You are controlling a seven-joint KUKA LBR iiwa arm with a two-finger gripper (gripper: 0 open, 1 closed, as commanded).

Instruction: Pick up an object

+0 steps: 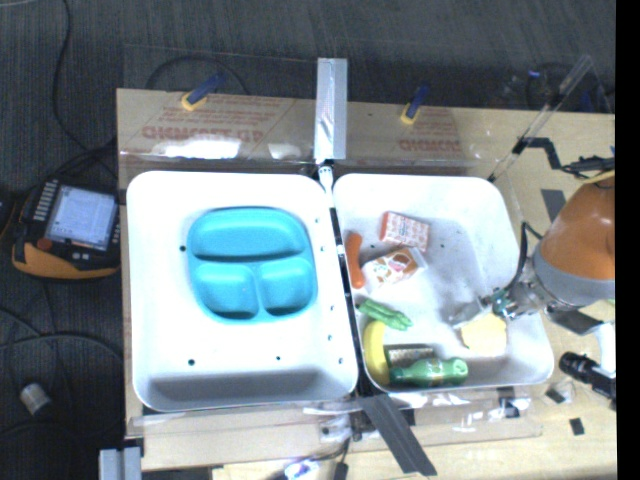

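Because the pickable things crowd the right bin (500, 203), a green bottle (428, 371) and banana (373, 350) lie along its near wall, with a pale yellow block (485, 336) just beside the gripper (478, 308), which is low over the floor; how far it is open I cannot tell. Farther back lie snack packets (404, 230); the left bin (150, 268) keeps a blue tray (250, 261).
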